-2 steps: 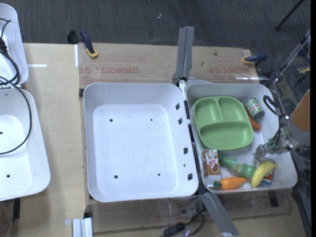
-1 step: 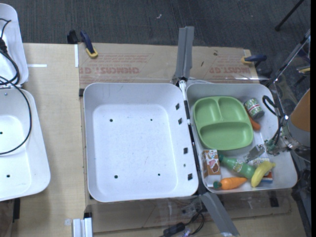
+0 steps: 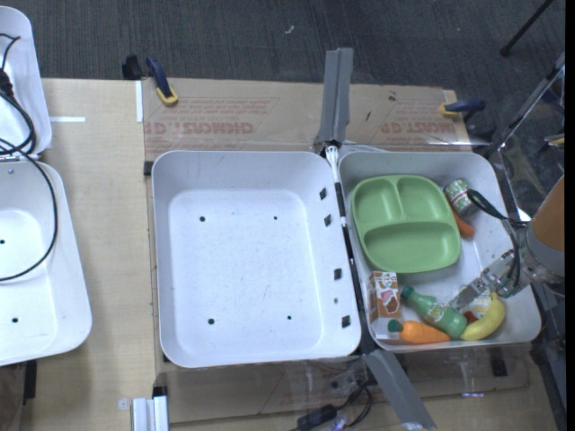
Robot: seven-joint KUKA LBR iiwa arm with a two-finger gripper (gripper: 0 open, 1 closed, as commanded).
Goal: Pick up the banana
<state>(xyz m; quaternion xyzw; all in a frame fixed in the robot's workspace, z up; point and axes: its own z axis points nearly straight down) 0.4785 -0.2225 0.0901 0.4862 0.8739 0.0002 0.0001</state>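
Scanning from the left: left bin (image 3: 243, 250) holds nothing of concern. Right bin (image 3: 512, 206) is crowded. Green plate (image 3: 404, 223) upper centre; along the lower edge, juice carton (image 3: 384, 294), carrot (image 3: 422, 332), green bottle (image 3: 436, 310), then the banana (image 3: 485, 320) in the lower right corner, touching the bottle. Gripper (image 3: 478, 287) hovers just above the banana; how far it is open, cannot tell, and nothing visibly held. Risks: catching the bottle instead, or the wall blocking a finger, the banana skidding away.
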